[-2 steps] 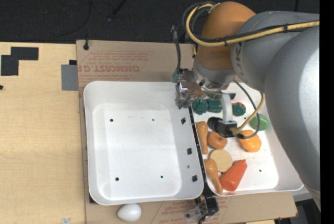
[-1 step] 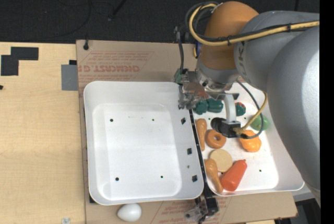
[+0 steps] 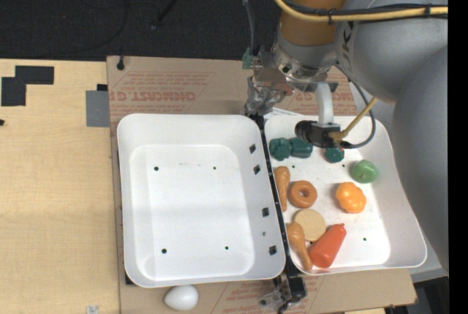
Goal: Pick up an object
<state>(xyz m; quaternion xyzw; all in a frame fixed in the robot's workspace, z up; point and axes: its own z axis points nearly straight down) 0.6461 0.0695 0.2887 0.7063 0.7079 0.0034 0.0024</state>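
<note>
- We find the arm [image 3: 380, 34] reaching in from the right, its orange-banded wrist hanging over the far edge of the right bin [image 3: 398, 232].
- The claw [image 3: 265, 102] sits at the far left corner of that bin, just by the divide between the two bins. We cannot tell its state; the mounting hides it.
- No object shows held in it.
- All candidate objects lie in the right bin, on the near side of the claw: a teal piece [image 3: 289, 149] closest, then a green ball [image 3: 363, 172], a doughnut [image 3: 302, 194], an orange fruit [image 3: 350, 197], a tan disc [image 3: 309, 223] and a red bottle [image 3: 327, 245].
- A carrot [image 3: 281, 183] and a second orange stick [image 3: 297, 243] lie along the bin's left wall, long axes running near to far.
- A white egg [image 3: 180, 297] rests on the desk [image 3: 51, 195], outside the bins, in front of the left bin [image 3: 135, 232].
- Judgement: the teal piece is the nearest target, just toward the camera and slightly right of the claw. We expect a short shift that way before descent.
- Risk, in our view: objects against the wall leave little room for a grasp.
</note>
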